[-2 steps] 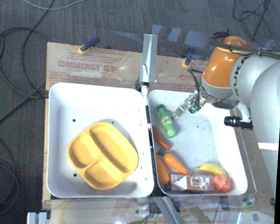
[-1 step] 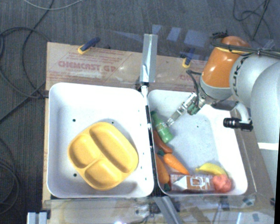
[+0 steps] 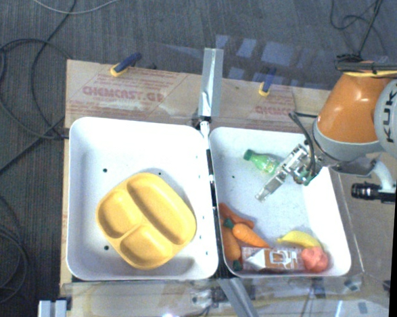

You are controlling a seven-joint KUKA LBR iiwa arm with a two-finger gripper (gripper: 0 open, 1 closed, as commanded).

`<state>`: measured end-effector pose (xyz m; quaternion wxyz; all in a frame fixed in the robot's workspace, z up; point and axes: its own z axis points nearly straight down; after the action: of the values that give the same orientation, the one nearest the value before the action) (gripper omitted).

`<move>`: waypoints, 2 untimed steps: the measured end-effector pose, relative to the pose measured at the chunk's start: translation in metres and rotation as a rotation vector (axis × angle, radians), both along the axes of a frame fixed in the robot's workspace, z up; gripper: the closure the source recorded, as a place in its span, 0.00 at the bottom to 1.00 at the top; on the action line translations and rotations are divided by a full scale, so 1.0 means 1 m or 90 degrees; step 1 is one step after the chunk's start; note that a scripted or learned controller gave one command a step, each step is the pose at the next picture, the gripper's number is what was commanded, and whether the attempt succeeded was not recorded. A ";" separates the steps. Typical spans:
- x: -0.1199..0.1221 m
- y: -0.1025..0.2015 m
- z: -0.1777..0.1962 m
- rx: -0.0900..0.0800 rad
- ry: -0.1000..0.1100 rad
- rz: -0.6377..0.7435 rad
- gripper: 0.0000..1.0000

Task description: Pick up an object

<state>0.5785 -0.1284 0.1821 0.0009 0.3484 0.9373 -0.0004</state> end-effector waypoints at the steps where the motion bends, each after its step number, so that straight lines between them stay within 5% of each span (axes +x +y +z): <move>1: 0.046 0.006 -0.089 0.000 0.000 0.038 0.00; 2: 0.082 -0.030 -0.041 -0.001 -0.001 0.068 0.00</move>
<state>0.6604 -0.1580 0.1408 0.0021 0.2982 0.9545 -0.0007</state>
